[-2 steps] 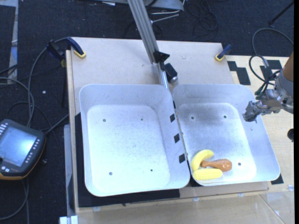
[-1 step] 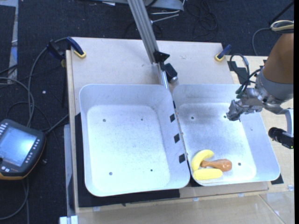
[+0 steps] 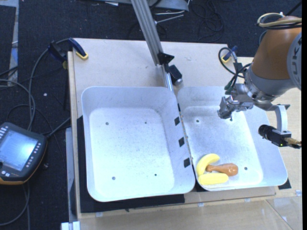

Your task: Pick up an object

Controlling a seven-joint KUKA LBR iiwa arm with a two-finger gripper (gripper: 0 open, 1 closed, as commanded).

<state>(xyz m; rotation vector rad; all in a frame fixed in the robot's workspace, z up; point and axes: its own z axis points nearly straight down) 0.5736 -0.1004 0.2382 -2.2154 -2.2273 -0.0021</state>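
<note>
In the right bin point(image 3: 249, 138), near its front left corner, lie a curved yellow banana point(image 3: 206, 162), a second yellow piece point(image 3: 213, 178) below it, and an orange-brown drumstick-shaped object point(image 3: 225, 169) between them. All three touch or nearly touch. My gripper point(image 3: 226, 111) hangs over the back part of the right bin, well behind these objects. Nothing shows between its fingers. The view is too small to tell how its fingers stand.
The left bin point(image 3: 96, 104) sits beside the right one, sharing a raised middle wall with black clips point(image 3: 182, 140). A slanted metal rail point(image 3: 151, 30) crosses above the back of the bins. A teach pendant point(image 3: 17, 150) lies off the bench at left.
</note>
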